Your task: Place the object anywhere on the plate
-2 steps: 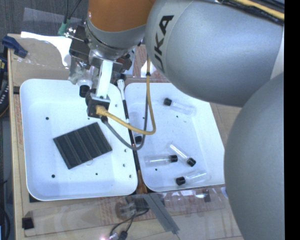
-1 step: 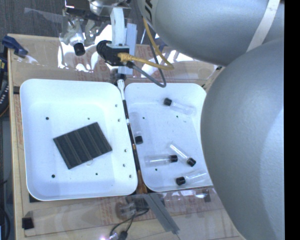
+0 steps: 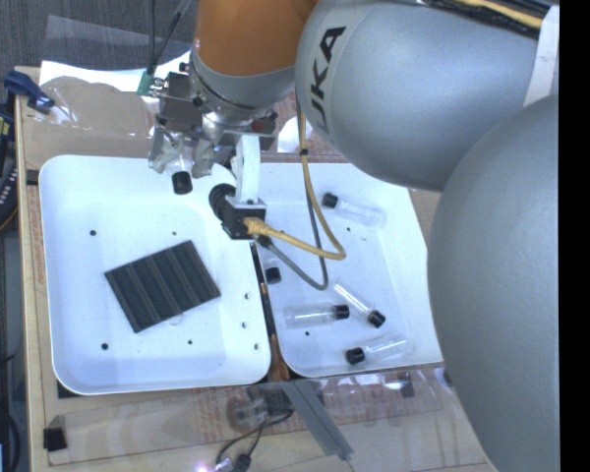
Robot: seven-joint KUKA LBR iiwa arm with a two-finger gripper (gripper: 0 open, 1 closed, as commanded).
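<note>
Camera view: gripper [image 3: 199, 165] hangs over the far edge of the left bin [image 3: 59, 264], near its 1 o'clock corner. A small black-capped piece [image 3: 181, 182] sits right beneath it. It looks like the cap of a tube, so probably the object, but whether the gripper is clamped on it or spread cannot be told from this angle. Dark ribbed plate [image 3: 162, 285] lies flat in the same bin, at about 7 o'clock from the gripper and well apart from it. Several clear tubes [image 3: 315, 314] with black caps lie loose in the right bin [image 3: 403, 254]. Step in hand, by my reading: carry toward the plate. To do it well, travel toward 7 o'clock with enough height to pass over the plate's ribs, stop above the plate's middle, lower close before letting go so a round tube settles along the ribs and doesn't roll off. Pose: arm [image 3: 403, 77] reaches in from 3 o'clock, orange band [image 3: 241, 18] above the wrist, tool pointing down. A yellow cable [image 3: 295, 247] trails over the bin divide.
</note>
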